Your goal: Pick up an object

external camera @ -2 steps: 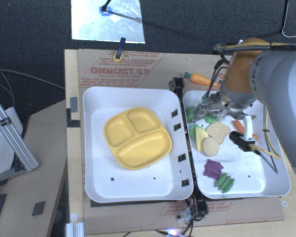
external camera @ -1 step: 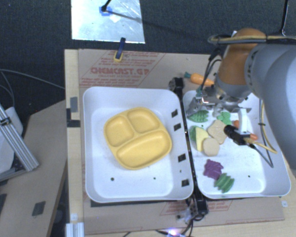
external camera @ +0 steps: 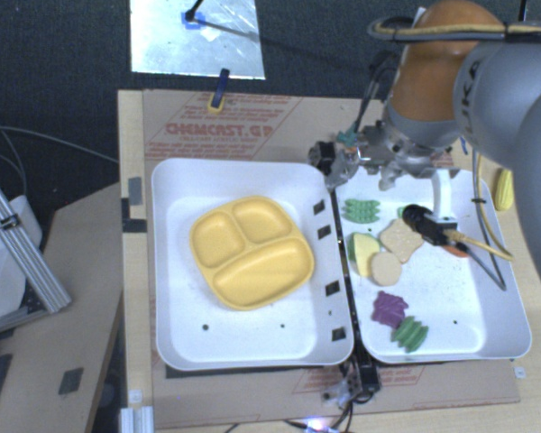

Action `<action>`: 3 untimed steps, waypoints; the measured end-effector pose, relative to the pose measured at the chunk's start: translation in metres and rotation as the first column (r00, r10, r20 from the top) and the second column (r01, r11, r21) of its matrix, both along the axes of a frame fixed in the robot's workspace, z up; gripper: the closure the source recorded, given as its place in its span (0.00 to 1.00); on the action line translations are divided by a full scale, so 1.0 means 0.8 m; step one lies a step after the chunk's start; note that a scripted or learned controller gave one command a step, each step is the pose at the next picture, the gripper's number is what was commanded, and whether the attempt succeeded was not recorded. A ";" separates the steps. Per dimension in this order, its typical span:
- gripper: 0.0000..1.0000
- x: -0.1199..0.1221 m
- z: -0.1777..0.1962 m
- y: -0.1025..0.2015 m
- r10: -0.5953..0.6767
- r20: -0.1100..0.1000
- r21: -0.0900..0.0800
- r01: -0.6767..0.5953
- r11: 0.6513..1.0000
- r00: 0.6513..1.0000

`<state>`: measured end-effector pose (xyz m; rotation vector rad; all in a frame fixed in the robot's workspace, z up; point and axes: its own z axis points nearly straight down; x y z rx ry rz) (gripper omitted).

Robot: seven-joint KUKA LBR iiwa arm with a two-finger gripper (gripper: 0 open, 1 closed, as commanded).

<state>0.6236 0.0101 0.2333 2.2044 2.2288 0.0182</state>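
The right bin (external camera: 487, 318) holds several small toy foods. A ridged green piece (external camera: 361, 210) lies near its back left corner. In front of that are a yellow-green wedge (external camera: 364, 251), a tan cracker (external camera: 402, 239) and a round tan biscuit (external camera: 385, 271). A purple piece (external camera: 389, 308) and a second green piece (external camera: 410, 334) sit nearer the front. A small orange piece (external camera: 459, 250) peeks out at mid right. My gripper (external camera: 365, 168) hangs over the back left of this bin, just behind the ridged green piece, with nothing seen in it.
The left bin (external camera: 176, 332) carries a yellow divided plate (external camera: 251, 251). A black-clipped wall (external camera: 335, 269) separates the bins. A yellow thing (external camera: 503, 188) sits at the right bin's far right rim. A shiny foil sheet (external camera: 197, 25) lies behind the bench.
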 end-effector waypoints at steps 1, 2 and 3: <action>0.00 -0.028 -0.062 -0.009 -0.010 -0.016 -0.003 0.010 1.000 1.000; 0.00 -0.083 0.025 0.004 -0.006 -0.008 -0.002 0.006 1.000 1.000; 1.00 -0.081 0.034 0.004 -0.004 -0.009 -0.002 0.004 1.000 1.000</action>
